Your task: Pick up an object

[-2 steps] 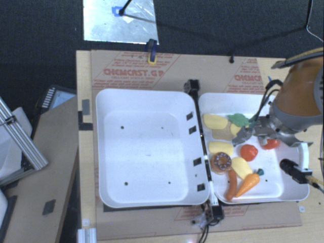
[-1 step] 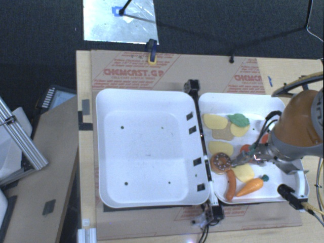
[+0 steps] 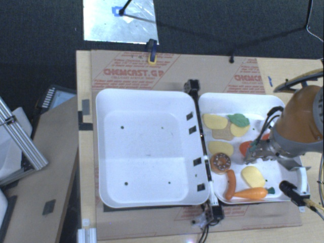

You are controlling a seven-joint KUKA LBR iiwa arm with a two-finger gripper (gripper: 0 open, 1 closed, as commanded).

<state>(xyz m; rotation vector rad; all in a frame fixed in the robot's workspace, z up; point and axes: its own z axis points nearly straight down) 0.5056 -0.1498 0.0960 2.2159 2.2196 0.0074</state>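
Several toy foods lie in the right bin [image 3: 263, 101]. At its back are a yellow piece [image 3: 214, 121], a green leaf [image 3: 238, 119] and a tan slice [image 3: 221, 134]. Lower down lie another yellow piece [image 3: 220, 148], a brown donut [image 3: 220, 162], a red-orange sausage [image 3: 230, 182], an orange carrot [image 3: 250, 193] and a pale yellow lump [image 3: 253, 176]. My gripper [image 3: 252, 155] hangs low in the middle of this bin, right over a red round thing [image 3: 245, 147] that it partly hides. The yellow lump is just in front of it.
The left bin [image 3: 147, 146] stands beside the right one, with a black hinged divider [image 3: 200, 140] between them. Both rest on a cardboard sheet [image 3: 136, 70]. The arm's grey and orange body [image 3: 304, 120] covers the right bin's right side.
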